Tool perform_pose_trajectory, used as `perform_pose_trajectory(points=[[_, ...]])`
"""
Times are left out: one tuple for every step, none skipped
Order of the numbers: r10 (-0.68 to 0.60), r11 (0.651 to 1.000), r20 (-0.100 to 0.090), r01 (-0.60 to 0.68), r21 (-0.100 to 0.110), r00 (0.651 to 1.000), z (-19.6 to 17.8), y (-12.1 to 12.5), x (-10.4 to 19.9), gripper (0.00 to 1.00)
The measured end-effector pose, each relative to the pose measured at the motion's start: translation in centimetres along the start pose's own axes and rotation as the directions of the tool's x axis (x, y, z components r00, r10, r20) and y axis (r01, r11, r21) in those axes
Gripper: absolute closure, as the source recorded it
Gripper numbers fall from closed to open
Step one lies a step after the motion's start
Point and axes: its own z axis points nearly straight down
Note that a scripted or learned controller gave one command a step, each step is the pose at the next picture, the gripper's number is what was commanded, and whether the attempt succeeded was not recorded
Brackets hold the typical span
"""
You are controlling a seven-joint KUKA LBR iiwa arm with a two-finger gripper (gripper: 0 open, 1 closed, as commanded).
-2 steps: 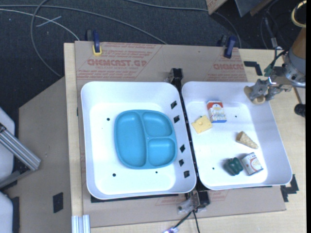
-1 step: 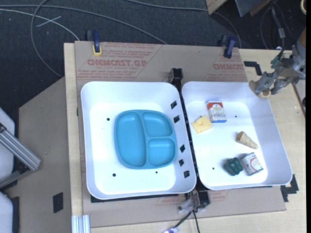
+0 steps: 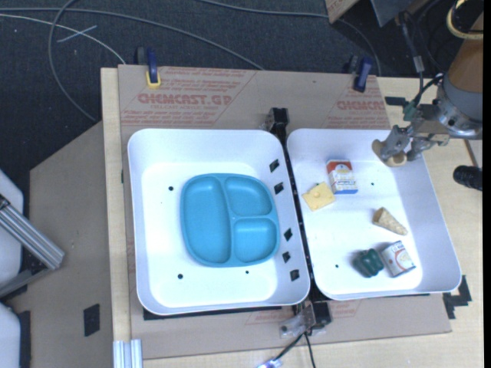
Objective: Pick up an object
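Gripper (image 3: 397,150) at two o'clock over the right bin's (image 3: 430,205) far corner, finger state too small to tell, arm cut off at the edge, carton (image 3: 341,176), cheese cube (image 3: 318,197), wedge (image 3: 390,221), can (image 3: 397,258), unclear green lump (image 3: 368,263), blue plate (image 3: 229,219) in the left bin (image 3: 153,205).

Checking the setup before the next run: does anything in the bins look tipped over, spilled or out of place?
Nothing spilled. In the right bin the small can lies on its side beside the dark green object.
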Motion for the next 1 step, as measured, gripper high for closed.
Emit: perform_pose_trajectory(points=[[-0.001,1.000,-0.001,0.001,0.000,1.000,0.79,-1.69,4.78,1.00]])
